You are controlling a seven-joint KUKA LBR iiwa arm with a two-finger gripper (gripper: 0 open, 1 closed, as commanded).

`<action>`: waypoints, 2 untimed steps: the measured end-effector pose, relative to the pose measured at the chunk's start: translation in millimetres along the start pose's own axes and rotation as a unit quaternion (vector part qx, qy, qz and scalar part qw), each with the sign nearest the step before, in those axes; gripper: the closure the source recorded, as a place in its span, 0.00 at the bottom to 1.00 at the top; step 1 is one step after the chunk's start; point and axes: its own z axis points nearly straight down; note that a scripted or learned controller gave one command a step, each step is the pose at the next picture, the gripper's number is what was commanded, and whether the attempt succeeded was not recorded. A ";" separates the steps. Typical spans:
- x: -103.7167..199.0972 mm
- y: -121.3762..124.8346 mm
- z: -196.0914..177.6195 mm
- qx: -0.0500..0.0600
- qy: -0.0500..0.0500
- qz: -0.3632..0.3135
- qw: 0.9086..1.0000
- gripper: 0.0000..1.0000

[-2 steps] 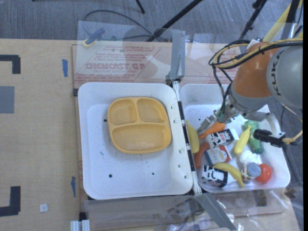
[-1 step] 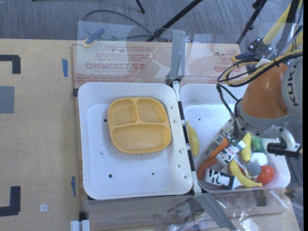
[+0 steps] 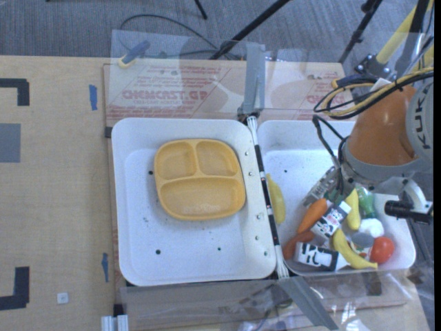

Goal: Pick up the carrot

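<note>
Hard to read the gripper (image 3: 335, 193) from up here: the arm's orange band (image 3: 375, 133) and grey wrist hang right over it, so only a ribbed grey bit and a dark block poke out at lower left. Can't tell whether it's apart or together, nor what if anything sits in it. The arm itself is cut off at the frame's right edge, cables looping above it.

The carrot (image 3: 312, 214) lies in the right bin (image 3: 289, 161), tilted, fat end up toward the gripper, tip pointing down-left. It's just below and left of that dark block, looks touching or nearly so; can't say which.

Pile below the gripper is a jumble: black-and-white package (image 3: 317, 256), banana (image 3: 351, 250), red tomato-like ball (image 3: 382, 248), sth green (image 3: 365, 202) half hidden by the wrist, a white round bit (image 3: 372, 226). A yellow piece (image 3: 276, 198) rests along the bin's left wall, well left of the gripper.

Further left, the left bin (image 3: 131, 205) holds a yellow divided plate (image 3: 200, 179).
</note>
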 end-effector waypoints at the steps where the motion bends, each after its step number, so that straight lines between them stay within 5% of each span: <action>1: 76.6 22.8 -110.7 0.006 0.003 0.187 0.982 1.00; 2: 76.4 22.7 -110.7 0.006 0.003 0.187 0.982 0.00</action>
